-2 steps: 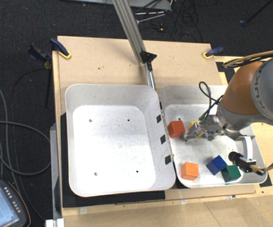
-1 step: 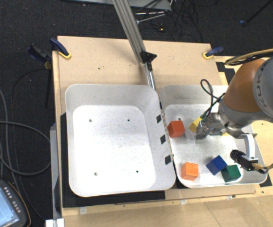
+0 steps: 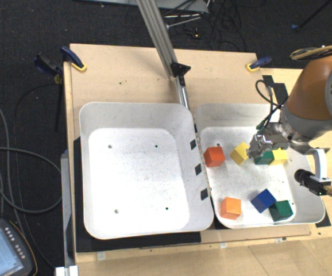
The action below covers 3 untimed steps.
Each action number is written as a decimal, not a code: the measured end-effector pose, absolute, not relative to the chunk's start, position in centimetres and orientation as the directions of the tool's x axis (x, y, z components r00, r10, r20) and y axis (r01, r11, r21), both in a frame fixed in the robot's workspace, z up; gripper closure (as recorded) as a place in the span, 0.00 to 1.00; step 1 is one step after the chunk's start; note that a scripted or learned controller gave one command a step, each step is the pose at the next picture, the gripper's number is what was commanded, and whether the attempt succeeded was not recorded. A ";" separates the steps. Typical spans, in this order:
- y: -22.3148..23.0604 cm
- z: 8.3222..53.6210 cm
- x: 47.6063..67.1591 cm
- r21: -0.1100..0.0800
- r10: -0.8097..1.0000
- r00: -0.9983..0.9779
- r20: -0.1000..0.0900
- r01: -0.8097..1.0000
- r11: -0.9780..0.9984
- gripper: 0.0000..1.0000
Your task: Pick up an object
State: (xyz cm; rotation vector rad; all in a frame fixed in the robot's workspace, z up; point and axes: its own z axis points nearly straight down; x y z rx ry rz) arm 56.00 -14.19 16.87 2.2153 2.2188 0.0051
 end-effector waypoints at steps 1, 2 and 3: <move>-13.6 21.9 57.0 0.006 1.000 -0.004 -0.002 1.000 0.004 1.00; -13.4 26.2 57.1 0.007 1.000 -0.003 -0.002 1.000 0.003 1.00; -8.1 26.8 56.4 0.001 1.000 -0.008 0.002 1.000 0.008 1.00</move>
